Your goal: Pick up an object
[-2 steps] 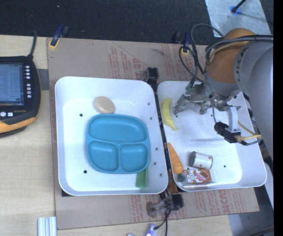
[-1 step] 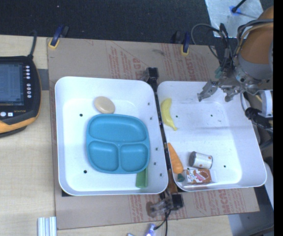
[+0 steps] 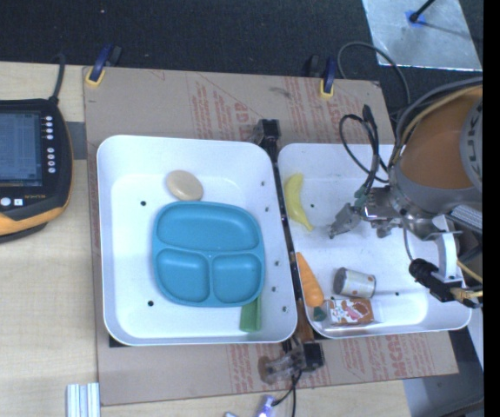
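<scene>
Hovering over right bin (image 3: 319, 159), gripper (image 3: 343, 222) state unclear, cannot tell grip. Banana (image 3: 296, 200) nearest left: light, soft, curved; pinch mid-body.

In the right white bin (image 3: 319, 159), bare floor lay open at the middle; a yellow banana (image 3: 296, 200) and orange carrot (image 3: 310, 280) crowded its left wall; a small tin can (image 3: 355, 282) and flat printed packet (image 3: 349, 312) blocked the near edge.
</scene>
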Robot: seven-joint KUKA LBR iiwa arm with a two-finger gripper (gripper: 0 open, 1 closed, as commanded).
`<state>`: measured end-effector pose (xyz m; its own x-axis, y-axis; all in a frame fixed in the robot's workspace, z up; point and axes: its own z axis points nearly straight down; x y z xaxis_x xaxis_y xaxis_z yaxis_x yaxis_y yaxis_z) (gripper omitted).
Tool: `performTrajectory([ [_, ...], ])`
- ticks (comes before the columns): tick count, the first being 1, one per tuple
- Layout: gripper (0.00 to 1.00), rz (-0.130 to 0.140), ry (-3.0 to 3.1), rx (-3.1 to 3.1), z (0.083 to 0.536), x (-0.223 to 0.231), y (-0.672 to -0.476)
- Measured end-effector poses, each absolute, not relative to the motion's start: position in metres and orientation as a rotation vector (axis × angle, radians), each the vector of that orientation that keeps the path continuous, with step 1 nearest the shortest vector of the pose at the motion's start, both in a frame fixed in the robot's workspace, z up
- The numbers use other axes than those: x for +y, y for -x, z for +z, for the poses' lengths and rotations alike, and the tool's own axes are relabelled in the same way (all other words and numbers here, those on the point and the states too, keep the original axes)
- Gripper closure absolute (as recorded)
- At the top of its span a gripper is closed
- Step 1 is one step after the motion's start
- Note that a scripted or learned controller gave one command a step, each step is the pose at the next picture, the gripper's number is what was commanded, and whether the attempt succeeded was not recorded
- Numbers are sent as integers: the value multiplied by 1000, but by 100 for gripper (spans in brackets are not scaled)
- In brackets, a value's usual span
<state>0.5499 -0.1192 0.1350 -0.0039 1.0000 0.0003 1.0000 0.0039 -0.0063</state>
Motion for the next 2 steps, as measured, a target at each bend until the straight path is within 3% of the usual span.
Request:
performTrajectory([
  [1,0,4,2225,-2230,93,-96,-485],
  [2,0,2,2219,-2223,92,-143,-521],
])
